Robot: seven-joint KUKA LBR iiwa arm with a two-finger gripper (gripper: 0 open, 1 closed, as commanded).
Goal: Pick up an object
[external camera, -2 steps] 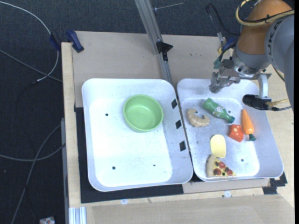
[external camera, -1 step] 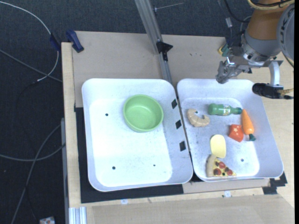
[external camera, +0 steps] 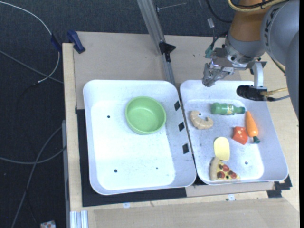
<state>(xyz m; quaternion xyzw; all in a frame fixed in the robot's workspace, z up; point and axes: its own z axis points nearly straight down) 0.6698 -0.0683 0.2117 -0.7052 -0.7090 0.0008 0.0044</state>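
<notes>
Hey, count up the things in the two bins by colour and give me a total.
Green: 2, bowl and bottle
Orange: 1, carrot
Red: 1, pepper
Yellow: 1, yellow piece
Tan: 2, pastry and pizza slice
Total: 7

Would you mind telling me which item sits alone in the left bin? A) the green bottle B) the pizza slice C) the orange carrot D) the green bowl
D: the green bowl sits by itself in the left bin, while the carrot, green bottle and pizza slice all lie in the right bin.
</notes>
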